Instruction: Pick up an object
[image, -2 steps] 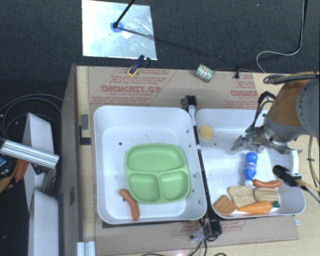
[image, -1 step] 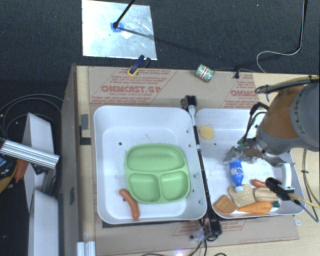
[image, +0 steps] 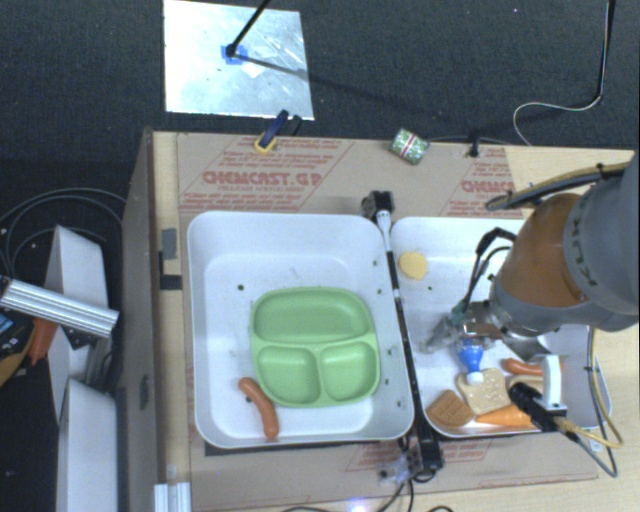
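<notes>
The pile of candidates sits in the right bin's (image: 432, 240) near corner: a blue-and-white bottle-like item (image: 471, 355), a pale biscuit or toast piece (image: 486, 392), a waffle-like brown square (image: 450, 408), an orange carrot shape (image: 500, 418), and a small orange piece (image: 522, 367), all crowded close, some touching. Farther up that bin, alone and well apart from the pile, lies a yellow round piece (image: 413, 265).

Nothing is lifted yet, as far as this view shows. The claw (image: 455, 328) is down low in the right bin, just above the blue-and-white item, right at the edge of the pile. Whether its tips are spread or pressed together, I cannot tell; the metal there is a blur and the wrist hides much of it. No object is seen between them, so I judge the grasp still ahead: close, lift, and clear the bin.

The arm (image: 570, 260) comes in from the right, grey body bulking over the bin's far side, orange band above the wrist, bent downward into the bin.

Across the divider, the left bin (image: 215, 300) holds a green divided tray (image: 315, 345) and a sausage (image: 261, 405) just beside its near corner. Both bins rest on a cardboard-covered surface (image: 300, 175).
</notes>
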